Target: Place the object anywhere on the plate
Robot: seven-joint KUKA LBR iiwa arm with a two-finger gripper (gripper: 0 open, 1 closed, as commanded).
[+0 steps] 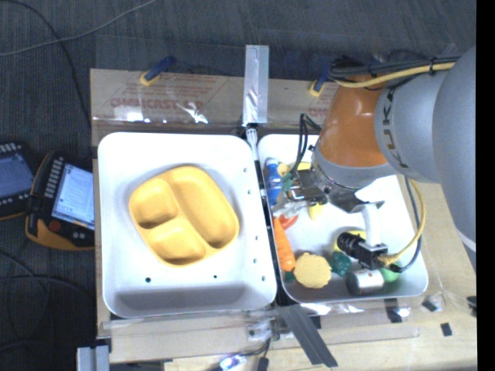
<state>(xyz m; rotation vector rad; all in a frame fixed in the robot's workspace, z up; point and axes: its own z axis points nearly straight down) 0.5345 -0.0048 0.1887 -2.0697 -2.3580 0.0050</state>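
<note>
The arm (363, 137) reaches into the right bin (414, 284), its jaws (298, 194) low among toys near the bin's left wall; their state cannot be told. The yellow 3-part plate (183, 213) lies in the left bin (116, 284). A carrot (285, 250) and yellow round toy (313, 270) lie just below the jaws.

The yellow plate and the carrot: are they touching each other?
Apart. The camera view shows the yellow plate in the left bin and the carrot in the right bin, with both bin walls between them.
</note>
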